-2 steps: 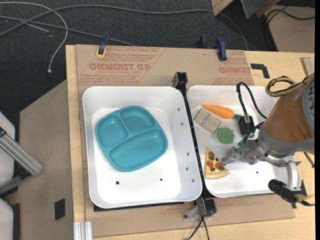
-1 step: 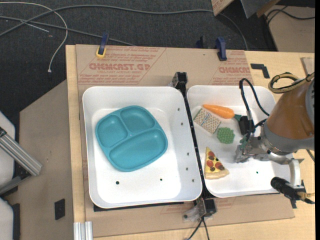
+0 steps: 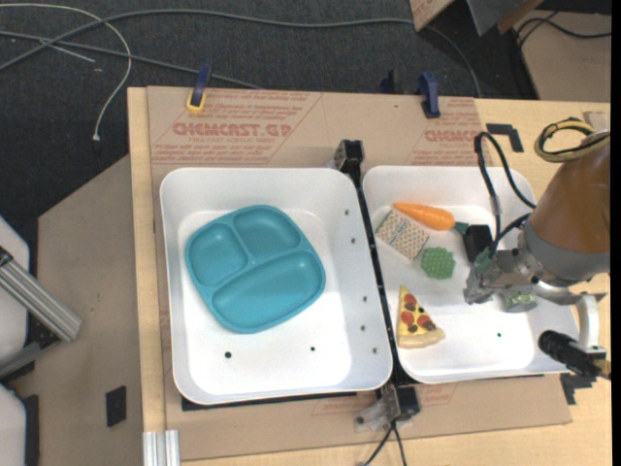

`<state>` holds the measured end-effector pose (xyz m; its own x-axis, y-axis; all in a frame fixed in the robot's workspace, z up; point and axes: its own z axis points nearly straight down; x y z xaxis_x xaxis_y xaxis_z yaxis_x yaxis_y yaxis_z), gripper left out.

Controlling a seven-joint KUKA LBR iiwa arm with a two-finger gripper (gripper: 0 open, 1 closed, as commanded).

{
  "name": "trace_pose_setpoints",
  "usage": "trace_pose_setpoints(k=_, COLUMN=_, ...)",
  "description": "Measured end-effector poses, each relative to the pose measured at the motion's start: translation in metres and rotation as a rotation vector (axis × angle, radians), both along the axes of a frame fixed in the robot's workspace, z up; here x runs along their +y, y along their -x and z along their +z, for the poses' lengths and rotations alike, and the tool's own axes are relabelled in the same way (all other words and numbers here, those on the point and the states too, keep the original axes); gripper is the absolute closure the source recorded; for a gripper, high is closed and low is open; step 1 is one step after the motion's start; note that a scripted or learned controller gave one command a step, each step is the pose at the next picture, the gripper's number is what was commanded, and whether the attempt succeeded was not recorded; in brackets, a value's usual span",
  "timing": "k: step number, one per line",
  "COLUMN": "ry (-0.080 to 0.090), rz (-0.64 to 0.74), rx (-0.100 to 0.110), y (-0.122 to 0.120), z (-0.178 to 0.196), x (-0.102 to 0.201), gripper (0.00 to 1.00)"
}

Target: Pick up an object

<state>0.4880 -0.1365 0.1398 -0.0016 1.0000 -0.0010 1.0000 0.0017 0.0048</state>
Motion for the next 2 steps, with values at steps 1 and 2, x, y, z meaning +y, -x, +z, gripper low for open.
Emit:
trace_pose_setpoints(k=1, ry=0.001, rz=-0.001, rx=-0.002, y=0.0, z=0.06, x=-0.009, gripper=1.0)
trace_pose_setpoints(k=2, ry=0.001, rz=-0.001, rx=-0.002, y=0.008, z=0.116, x=-0.009, gripper=1.0)
